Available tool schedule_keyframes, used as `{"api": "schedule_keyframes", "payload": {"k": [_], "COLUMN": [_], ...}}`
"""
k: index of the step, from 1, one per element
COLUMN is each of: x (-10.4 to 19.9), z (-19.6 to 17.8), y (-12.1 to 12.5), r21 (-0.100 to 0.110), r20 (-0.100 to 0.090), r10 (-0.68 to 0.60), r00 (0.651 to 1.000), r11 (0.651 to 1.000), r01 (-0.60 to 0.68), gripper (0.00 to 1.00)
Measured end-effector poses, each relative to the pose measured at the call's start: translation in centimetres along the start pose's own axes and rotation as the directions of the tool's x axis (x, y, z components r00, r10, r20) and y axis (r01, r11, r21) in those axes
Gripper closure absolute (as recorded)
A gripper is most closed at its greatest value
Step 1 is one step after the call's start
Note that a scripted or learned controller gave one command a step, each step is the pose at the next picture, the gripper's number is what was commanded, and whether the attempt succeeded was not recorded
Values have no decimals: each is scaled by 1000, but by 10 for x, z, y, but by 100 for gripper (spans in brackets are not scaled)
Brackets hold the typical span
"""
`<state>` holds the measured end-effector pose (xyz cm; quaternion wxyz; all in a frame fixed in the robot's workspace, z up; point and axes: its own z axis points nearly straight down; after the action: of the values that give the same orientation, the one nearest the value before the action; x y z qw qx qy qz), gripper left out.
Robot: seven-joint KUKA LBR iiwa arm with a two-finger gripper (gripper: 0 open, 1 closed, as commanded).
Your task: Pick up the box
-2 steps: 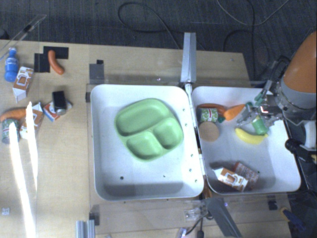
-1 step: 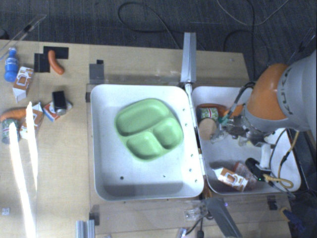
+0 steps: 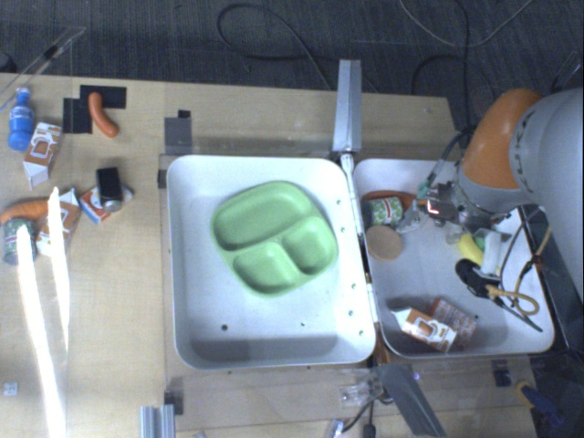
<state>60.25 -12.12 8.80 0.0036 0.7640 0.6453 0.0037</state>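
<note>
The wooden surface (image 3: 274, 117) carries two white bins side by side, and the job sits entirely in the right bin (image 3: 520, 331), since the left bin (image 3: 182, 263) holds just a green divided plate (image 3: 274, 237). The grey arm (image 3: 552, 149) comes in from the right with its orange band (image 3: 497, 140) above the wrist, and the gripper (image 3: 447, 213) hangs over the far half of the right bin, close to a can with a green and red label (image 3: 384, 210) and a round tan disc (image 3: 385, 243) just beside that can. From where I stand I cannot tell whether the gripper is spread or closed; it is tucked under the wrist and nothing shows held in it. The box (image 3: 427, 327), brown and white with an orange patch, lies flat in the near half of the same bin, close to its near wall and towards the side that borders the left bin. So the box lies from the gripper towards the near edge of the bin and a little towards the divider, well apart from it, with bare bin floor between. Its long axis looks slanted, running from the divider side down towards the near right corner, so I would expect the wrist to need a turn to close across the short side. A crinkled brown packet (image 3: 459, 316) sits touching the box's far right end and could get caught up in the grab.
</note>
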Motion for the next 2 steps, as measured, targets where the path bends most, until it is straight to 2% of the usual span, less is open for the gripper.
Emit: {"api": "schedule_keyframes", "payload": {"k": [1, 2], "x": [0, 38], "z": [2, 0], "y": [50, 53], "r21": [6, 33], "r20": [1, 22], "r10": [-4, 353], "r00": [1000, 935], "r11": [1000, 935], "r01": [4, -353], "gripper": [0, 0]}}
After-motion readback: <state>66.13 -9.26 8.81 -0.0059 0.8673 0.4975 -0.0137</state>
